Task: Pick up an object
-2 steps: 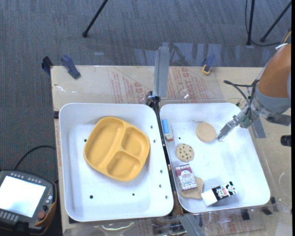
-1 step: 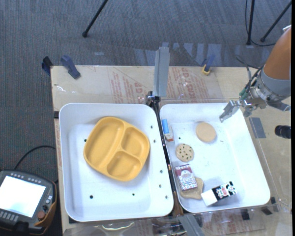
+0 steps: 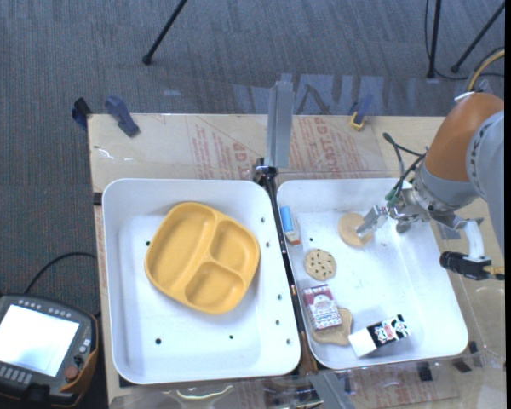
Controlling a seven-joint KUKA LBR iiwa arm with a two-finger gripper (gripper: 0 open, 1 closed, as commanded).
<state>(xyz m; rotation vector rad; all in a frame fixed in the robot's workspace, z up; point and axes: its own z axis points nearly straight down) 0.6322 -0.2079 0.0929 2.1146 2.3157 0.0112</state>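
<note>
Gripper (image 3: 376, 220) at the tan disc (image 3: 353, 229), finger state unclear; the flat disc may slip out.

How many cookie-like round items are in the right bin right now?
2: a chocolate chip cookie near the bin's left wall, and a plain tan disc further back, beside the gripper. Others may be hidden.

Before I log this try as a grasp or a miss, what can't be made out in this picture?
- End effector by the tan disc, camera view: too small and blurred to tell open from shut, or touching from apart.
- Flat tan piece: mostly covered by the red packet and the black-and-white carton.
- Packet's print: too small to read.
- Arm: cut off by the right edge.
</note>
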